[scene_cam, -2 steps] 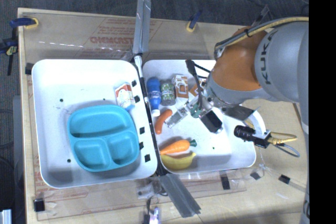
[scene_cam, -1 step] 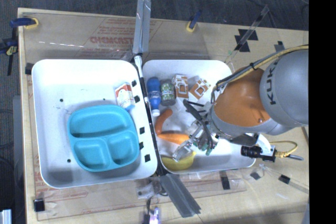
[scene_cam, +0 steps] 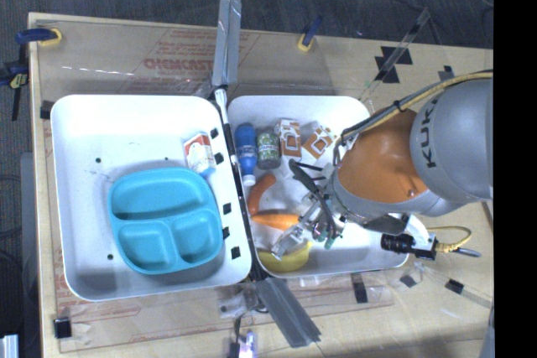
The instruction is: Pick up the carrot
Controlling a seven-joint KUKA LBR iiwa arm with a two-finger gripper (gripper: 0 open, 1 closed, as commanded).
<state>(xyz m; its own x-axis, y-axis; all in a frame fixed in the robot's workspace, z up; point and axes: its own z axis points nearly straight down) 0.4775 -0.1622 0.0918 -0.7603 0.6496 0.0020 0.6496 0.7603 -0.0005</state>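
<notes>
carrot (scene_cam: 273,220): orange, lies roughly left-right in the right bin, near-left part, just beside the divider between the bins
second orange piece (scene_cam: 261,191): curved, just far of the carrot, runs from the divider side up toward the bottle; can't tell what it is
gripper (scene_cam: 304,229): down inside the right bin, right at the carrot's right end; looks to be touching or overlapping it, contact not clear
jaws: can't tell whether spread or pressed together, hardware is cluttered and blurred there; carrot not visibly between them
arm (scene_cam: 436,151): grey body comes in from the right, orange band (scene_cam: 377,168) sits over the right half of the right bin, hiding that part of the floor
yellow item (scene_cam: 289,258): near edge of the right bin, just near of the gripper, partly under it; looks like a banana
blue bottle (scene_cam: 245,151): far-left of the right bin, along the divider, upright in the picture
dark can (scene_cam: 268,147): just right of the bottle
brown-white packets (scene_cam: 304,140): far side of the right bin, right of the can
right bin (scene_cam: 277,106): white, shallow, holds all of the above
left bin (scene_cam: 75,180): white, holds the tray and a carton
blue tray (scene_cam: 165,218): three compartments, near-centre of the left bin
red-white carton (scene_cam: 198,153): far-right of the left bin, near the divider, touching the tray's far edge
bench (scene_cam: 126,54): wood-coloured, under both bins
</notes>
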